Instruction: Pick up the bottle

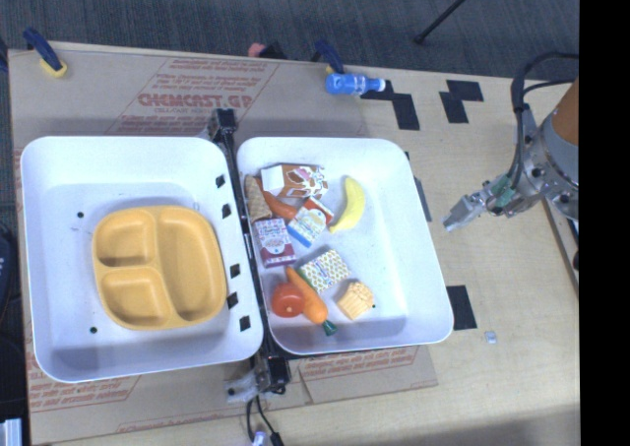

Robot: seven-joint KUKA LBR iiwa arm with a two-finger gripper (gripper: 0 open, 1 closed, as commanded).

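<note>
A small blue bottle [350, 85] with a pale cap lies on its side on the bench, just beyond the far rim of the right bin [418, 237]. My gripper [459, 214] hangs over the bare bench to the right of that bin, outside its rim, pointing left towards it. It is well apart from the bottle, nearer the camera and to the right. Nothing shows at its tip.
The right bin holds several toy foods: a banana [350, 204], a carrot [311, 296], a tomato [285, 302], a waffle [355, 299] and small cartons. The left bin [49, 178] holds a yellow divided plate [157, 265]. Blue clamps sit at the cardboard's far edge.
</note>
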